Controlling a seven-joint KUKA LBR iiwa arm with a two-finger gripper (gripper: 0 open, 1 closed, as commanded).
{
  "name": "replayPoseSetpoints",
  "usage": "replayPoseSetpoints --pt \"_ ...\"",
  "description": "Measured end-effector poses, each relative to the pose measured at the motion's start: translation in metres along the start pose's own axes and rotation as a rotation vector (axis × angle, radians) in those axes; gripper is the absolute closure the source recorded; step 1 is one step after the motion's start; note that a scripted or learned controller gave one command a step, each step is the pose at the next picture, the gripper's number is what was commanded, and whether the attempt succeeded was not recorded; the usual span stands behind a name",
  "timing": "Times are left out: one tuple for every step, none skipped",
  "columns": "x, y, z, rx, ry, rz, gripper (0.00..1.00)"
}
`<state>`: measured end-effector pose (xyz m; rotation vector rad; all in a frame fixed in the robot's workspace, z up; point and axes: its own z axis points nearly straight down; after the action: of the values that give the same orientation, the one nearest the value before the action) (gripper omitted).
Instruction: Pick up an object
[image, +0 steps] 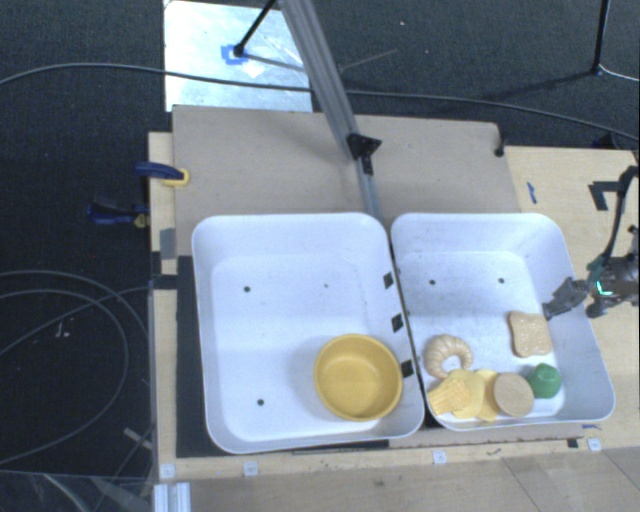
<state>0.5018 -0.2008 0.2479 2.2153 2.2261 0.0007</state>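
Jaws (568, 298) at right bin's (470, 240) rim, nothing held

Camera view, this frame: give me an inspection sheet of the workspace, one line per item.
Surface: bench bearing left bin and right bin, side by side.
Job's things: yellow bowl in left bin; croissant, toast slice, green piece, round tan piece and yellow corn-like piece clustered at right bin's near end.
Clutter: clamps at bench's left edge.
Grippers: gripper at right bin's right rim, holding nothing visible.
Cables: black cables on floor, left.
Surroundings: dark carpet, metal pole.
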Motion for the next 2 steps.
replayPoseSetpoints --pt "0.000 0.000 0.000 -0.001 0.000 0.000 0.00" --pt "-0.008 -0.006 0.055 0.004 0.001 0.005 0.00"
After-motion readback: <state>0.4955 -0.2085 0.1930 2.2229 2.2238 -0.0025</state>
